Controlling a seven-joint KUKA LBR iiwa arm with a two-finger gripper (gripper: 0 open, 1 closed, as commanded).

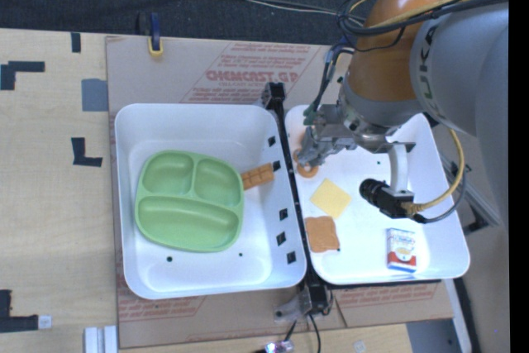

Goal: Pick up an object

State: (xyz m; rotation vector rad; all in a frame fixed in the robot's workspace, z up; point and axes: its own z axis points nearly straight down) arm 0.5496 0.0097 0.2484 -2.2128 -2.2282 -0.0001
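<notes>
A: Where is the pincer (307,155) now?

B: Low in the right bin (438,260), near its left wall, right over a small round orange piece (307,170). Whether it is spread or closed, I cannot tell; the wrist hides it.

A: So that piece is the target?

B: My guess, yes. It looks small, flat and light, probably rigid toy food. It sits low, so the grip should go across its edges, pressing close to the bin floor.

A: Other options?

B: A yellow slice (331,197) and a brown slice (322,234) lie flat nearby, thin and hard to get under. A small carton (402,250) sits near the front right corner, boxy, easier to grip by its sides. The green tray (190,201) lies in the left bin (132,128).
</notes>
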